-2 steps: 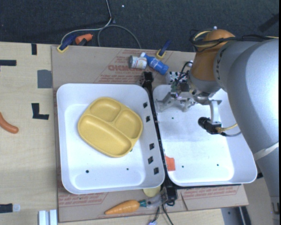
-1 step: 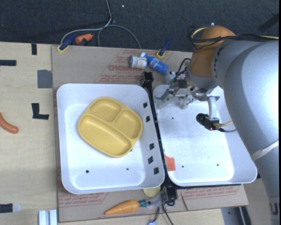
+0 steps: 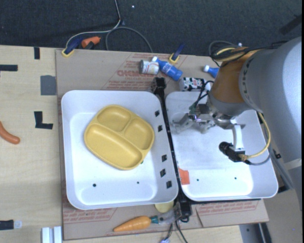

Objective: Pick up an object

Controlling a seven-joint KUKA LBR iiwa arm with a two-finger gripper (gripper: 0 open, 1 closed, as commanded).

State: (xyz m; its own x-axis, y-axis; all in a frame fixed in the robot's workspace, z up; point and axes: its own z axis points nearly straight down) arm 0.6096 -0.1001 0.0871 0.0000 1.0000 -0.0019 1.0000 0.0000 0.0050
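Red print on the cardboard sheet (image 3: 122, 73) is unreadable.

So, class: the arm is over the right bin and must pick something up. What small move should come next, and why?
Probably shift left toward the yellow plate in the left bin. The gripper sits over the right bin, where little shows beyond a small orange piece.
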